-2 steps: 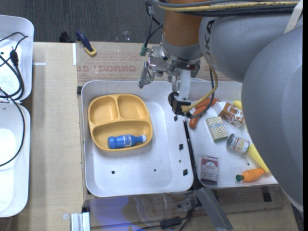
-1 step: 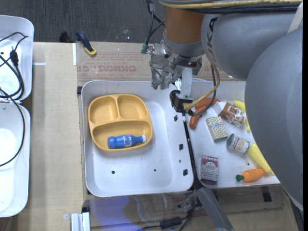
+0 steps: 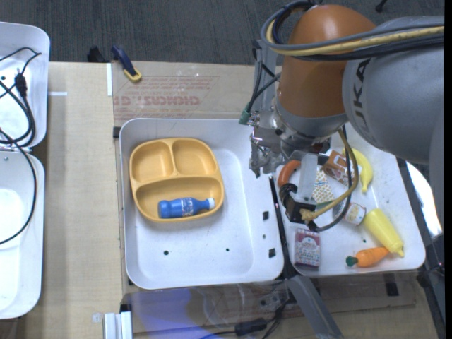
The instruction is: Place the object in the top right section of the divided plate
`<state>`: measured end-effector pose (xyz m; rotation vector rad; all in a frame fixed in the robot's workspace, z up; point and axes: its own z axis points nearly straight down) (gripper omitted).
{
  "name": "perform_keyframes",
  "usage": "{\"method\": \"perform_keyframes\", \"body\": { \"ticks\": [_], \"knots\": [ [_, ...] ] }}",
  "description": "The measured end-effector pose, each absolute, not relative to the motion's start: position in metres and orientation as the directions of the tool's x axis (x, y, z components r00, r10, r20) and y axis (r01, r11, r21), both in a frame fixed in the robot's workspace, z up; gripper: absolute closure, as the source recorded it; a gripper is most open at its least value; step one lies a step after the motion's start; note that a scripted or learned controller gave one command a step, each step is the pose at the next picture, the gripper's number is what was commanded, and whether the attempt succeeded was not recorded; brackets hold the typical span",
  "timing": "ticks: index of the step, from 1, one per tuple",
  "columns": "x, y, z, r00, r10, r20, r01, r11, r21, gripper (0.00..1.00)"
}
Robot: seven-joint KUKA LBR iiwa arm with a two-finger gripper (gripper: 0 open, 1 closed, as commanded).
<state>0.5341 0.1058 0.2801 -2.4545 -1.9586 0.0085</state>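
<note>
Yellow divided plate [image 3: 176,178] left-centre of frame holds blue bottle [image 3: 185,207] in bottom section, gripper [image 3: 265,162] over right bin [image 3: 406,196], grip state unclear.

Pretty clearly a robotics lab I'm in: white bins [image 3: 141,260] on a desk [image 3: 78,189], loose cables [image 3: 18,111], toy food [image 3: 371,256] for testing.

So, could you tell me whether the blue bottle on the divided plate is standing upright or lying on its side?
Lying on its side. The blue bottle rests lengthwise in the large lower section of the yellow divided plate, cap pointing right.
</note>
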Motion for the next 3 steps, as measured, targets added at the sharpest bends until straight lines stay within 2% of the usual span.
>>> {"method": "perform_keyframes", "body": {
  "ticks": [1,2,3],
  "knots": [
    [0.552,0.128,0.441,0.152,0.988,-0.004,0.988,-0.152,-0.002,1.00],
    [0.601,0.018,0.440,0.085,0.996,-0.004,0.996,-0.085,-0.002,1.00],
    [0.616,0.019,0.440,0.062,0.998,-0.003,0.998,-0.062,-0.002,1.00]
  ]
}}
